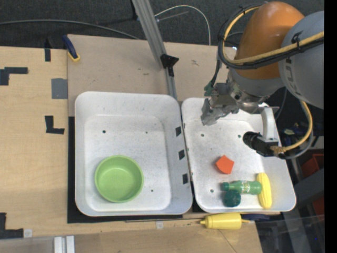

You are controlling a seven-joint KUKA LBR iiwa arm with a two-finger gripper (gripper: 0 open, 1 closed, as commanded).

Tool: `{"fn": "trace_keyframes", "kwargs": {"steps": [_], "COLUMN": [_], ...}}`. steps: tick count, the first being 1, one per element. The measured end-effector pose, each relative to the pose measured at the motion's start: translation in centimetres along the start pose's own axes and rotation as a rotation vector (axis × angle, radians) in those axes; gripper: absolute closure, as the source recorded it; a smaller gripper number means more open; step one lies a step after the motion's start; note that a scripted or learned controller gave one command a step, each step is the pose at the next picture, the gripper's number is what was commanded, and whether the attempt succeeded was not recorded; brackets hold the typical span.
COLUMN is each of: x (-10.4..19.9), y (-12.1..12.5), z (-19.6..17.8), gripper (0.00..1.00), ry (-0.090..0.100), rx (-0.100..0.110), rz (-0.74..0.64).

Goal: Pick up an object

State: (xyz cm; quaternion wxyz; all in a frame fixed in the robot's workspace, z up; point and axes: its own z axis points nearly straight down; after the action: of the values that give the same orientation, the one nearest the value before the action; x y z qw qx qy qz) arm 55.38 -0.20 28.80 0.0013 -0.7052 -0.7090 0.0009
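1. Along the lower frame edge a yellow bottle lies outside the bins, touching the right bin's rim
2. Lower right: green bottle, yellow object, orange block, none lifted yet; green bowl left
3. Higher up, open bin floor below the gripper; jaw state I cannot tell

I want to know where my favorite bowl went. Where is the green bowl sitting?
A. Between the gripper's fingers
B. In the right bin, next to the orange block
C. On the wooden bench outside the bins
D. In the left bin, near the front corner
D. The green bowl sits in the left bin, toward its near left corner, far from the orange block in the right bin.
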Motion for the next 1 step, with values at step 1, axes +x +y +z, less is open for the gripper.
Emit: {"fn": "trace_keyframes", "kwargs": {"steps": [1], "x": [4.34], "y": [-0.13], "z": [0.89], "gripper": [1.00], "ry": [0.000], "rx": [0.000], "rz": [0.000]}}
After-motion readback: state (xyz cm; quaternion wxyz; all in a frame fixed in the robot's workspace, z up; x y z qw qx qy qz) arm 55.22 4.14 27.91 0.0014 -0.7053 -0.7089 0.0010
